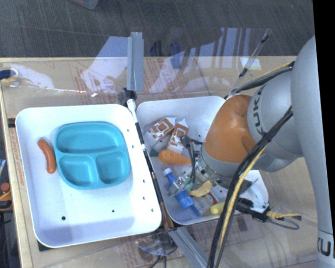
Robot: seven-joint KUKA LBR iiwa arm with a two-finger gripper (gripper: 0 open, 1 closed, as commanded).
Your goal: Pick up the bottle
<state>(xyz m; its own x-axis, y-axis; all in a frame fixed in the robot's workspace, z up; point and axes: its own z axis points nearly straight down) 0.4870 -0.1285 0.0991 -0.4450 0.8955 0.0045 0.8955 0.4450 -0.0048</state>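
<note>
Counter: pale wooden top under a clear reflective sheet, carrying two shallow white bins side by side.

Left bin: holds a teal divided tray with one long section at the back and two smaller ones at the front. An orange-red sausage lies just beside the tray's left edge, lengthwise front to back.

Right bin: cluttered. Near the back wall lie two brown-and-white patterned packets, touching each other. An orange carrot lies just in front of them, pointing toward the arm.

Bottle: small, clear with blue parts, lying on its side in the front half of the right bin, near the divider between the bins. A blue block sits just in front of it, and a yellow piece lies beside it on the arm side.

Arm: grey, entering from the right, with its orange band over the middle of the right bin. Black and yellow cables run down past it toward the counter's front edge.

Gripper: low over the bin contents, just beside the bottle and the yellow piece — its opening cannot be told, since the wrist and clutter hide it, and no grasp on the bottle can be made out.
</note>
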